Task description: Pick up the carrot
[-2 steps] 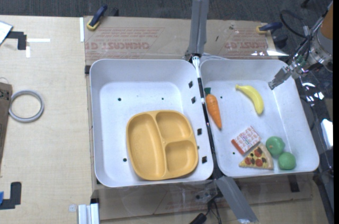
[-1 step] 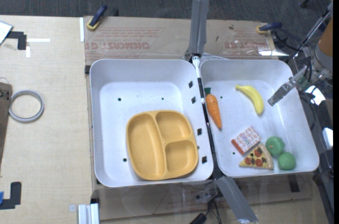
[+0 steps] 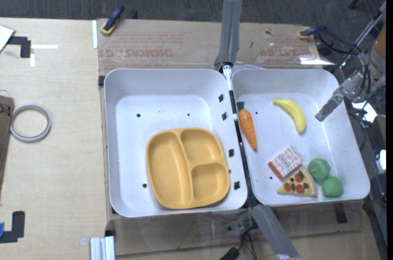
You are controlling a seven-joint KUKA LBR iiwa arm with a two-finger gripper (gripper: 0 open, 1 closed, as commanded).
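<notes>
An orange carrot (image 3: 247, 126) with a green top lies in the right bin (image 3: 270, 86), close against its left wall, its tip pointing toward the front. My gripper (image 3: 325, 110) hangs over the right side of that bin, well to the right of the carrot and just right of a yellow banana (image 3: 291, 112). Nothing shows in its grasp. It is small and seen at an angle against the bin's rim.
At the front of the right bin lie a toy pizza slice (image 3: 298, 184), a red-and-white packet (image 3: 285, 161) and two green fruits (image 3: 319, 168). A yellow divided plate (image 3: 187, 166) sits in the left bin (image 3: 159, 93). A tape roll (image 3: 29, 123) lies on the bench at the far left.
</notes>
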